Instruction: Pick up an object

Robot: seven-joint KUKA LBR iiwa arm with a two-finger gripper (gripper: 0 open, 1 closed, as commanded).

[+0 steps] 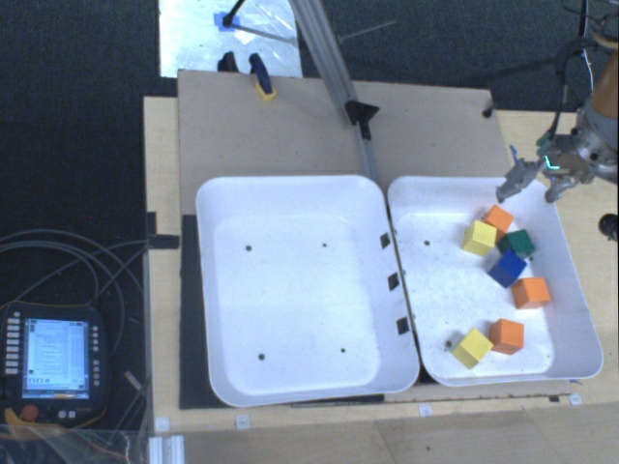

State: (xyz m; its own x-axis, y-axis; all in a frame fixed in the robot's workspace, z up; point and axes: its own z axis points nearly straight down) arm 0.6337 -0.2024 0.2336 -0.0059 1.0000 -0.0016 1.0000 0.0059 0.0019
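Observation:
The right bin holds several small blocks. A yellow block, an orange block, a green block and a blue block cluster near its far right side. Another orange block lies just below them. A third orange block and a second yellow block sit near the front edge. My gripper hangs over the bin's far right corner, above and right of the cluster. Its two fingers are spread, with nothing between them.
The left bin sits beside the right one, joined by black clips. A grey pole slants over the brown board behind the bins. A teach pendant lies at the lower left, off the bench.

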